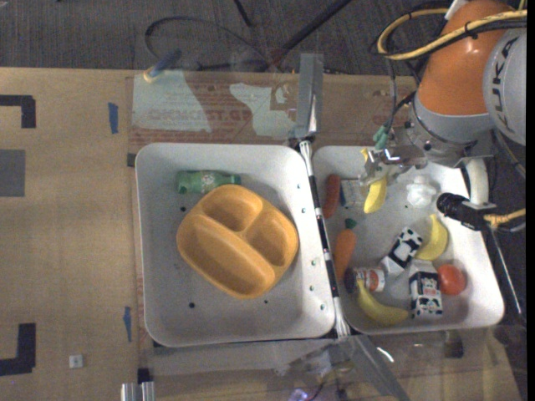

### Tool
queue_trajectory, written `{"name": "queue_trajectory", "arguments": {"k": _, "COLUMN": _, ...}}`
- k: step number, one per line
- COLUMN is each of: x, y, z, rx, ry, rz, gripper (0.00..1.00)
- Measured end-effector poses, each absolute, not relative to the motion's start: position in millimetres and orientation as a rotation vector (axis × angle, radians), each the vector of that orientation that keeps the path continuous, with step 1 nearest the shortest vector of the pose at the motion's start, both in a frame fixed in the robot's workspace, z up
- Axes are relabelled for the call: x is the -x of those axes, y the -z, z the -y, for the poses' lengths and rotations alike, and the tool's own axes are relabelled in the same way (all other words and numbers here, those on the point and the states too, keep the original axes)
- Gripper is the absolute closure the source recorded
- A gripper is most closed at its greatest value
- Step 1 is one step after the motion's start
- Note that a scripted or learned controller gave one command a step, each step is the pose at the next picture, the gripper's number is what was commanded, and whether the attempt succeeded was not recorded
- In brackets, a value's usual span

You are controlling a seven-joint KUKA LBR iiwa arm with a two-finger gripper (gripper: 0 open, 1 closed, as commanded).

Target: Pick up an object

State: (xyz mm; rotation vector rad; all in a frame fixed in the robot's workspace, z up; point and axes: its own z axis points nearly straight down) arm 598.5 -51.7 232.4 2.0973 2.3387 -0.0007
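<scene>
My gripper [378, 164] hangs over the far left part of the right bin [489, 307]. A yellow banana [375, 196] sits directly under it, its upper end right at the gripper; whether it is gripped cannot be made out. Close by lie an orange carrot [333, 195], a second carrot [344, 253] and a crumpled clear wrapper [420, 193]. Further forward are another banana [436, 239], a cow-patterned carton [405, 247], a second carton [425, 295], a red ball [452, 279], a small jar [369, 278] and a third banana [380, 306].
The left bin [155, 224] holds a yellow divided plate [237, 239] and a green bottle [206, 180] lying behind it. A raised divider [320, 224] separates the bins. The arm's orange band [460, 57] looms over the right bin's far edge.
</scene>
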Motion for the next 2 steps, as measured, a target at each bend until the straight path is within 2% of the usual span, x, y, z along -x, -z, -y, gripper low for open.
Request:
{"name": "queue_trajectory", "arguments": {"k": 1, "x": -570.9, "y": -183.1, "z": 59.4, "rx": -2.223, "ry": 0.006, "rz": -2.227, "gripper": 1.0}}
{"name": "queue_trajectory", "arguments": {"k": 2, "x": -572.7, "y": -227.9, "z": 39.3, "rx": -1.961, "ry": 0.0, "rz": -2.453, "gripper": 1.0}}
